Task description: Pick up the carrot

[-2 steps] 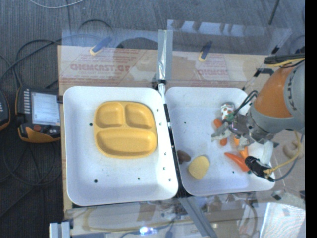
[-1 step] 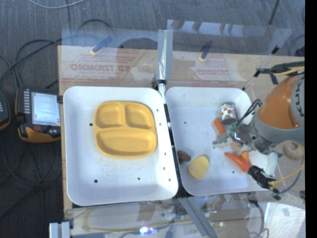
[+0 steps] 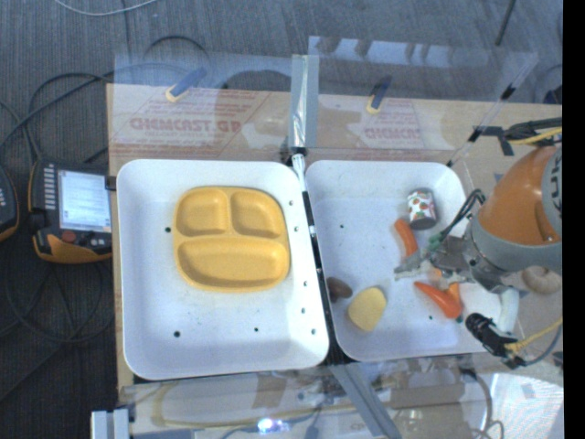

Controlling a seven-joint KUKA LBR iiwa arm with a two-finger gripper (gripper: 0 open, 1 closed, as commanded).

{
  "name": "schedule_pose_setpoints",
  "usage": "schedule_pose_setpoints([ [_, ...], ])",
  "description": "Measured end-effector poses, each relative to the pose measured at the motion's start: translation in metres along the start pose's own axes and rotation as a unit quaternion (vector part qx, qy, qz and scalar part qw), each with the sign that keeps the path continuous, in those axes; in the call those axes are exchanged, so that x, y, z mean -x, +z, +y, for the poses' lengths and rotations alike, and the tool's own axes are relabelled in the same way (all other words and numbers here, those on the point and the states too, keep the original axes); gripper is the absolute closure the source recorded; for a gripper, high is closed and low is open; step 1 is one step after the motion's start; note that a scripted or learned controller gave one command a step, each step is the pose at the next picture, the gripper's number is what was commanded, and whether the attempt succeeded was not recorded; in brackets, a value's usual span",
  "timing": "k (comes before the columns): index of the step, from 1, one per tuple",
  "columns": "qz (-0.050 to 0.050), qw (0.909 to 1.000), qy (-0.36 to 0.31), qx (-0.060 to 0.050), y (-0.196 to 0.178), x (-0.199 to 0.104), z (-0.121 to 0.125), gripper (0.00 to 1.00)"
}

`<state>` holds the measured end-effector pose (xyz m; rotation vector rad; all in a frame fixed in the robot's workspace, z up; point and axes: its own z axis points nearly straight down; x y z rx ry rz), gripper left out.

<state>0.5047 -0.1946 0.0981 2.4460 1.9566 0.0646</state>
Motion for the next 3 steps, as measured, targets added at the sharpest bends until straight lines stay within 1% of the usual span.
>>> schedule_pose_setpoints([
  [1, -0.007, 1.0, 0.003, 0.0, -0.009, 0.006, -0.001, 1.0],
  [2, -0.01, 0.9912, 0.132, -0.012, 0.005, 0.01, 0.002, 1.0],
  [3, -0.013, 0.9975, -0.067, -0.018, -0.105, 0.011, -0.014, 1.0],
])
